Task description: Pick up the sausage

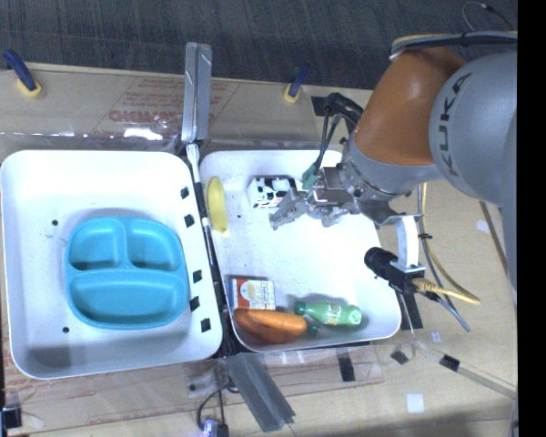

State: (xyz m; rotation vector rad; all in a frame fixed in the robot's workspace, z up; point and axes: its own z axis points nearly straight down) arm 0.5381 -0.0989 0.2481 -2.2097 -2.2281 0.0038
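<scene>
While I watch from above, the gripper hangs over the right bin, its fingers slightly parted with nothing between them. I see the sausage lying against that bin's near wall, well apart from the gripper. Against the sausage's right end lies a green bottle; a small carton touches it from behind. Left of that bin, the other bin bears a blue tray.

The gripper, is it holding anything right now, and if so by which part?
Nothing shows between the fingers of the gripper. It hovers over the right bin, beside the black-and-white object; the sausage lies apart at the bin's near edge.
</scene>
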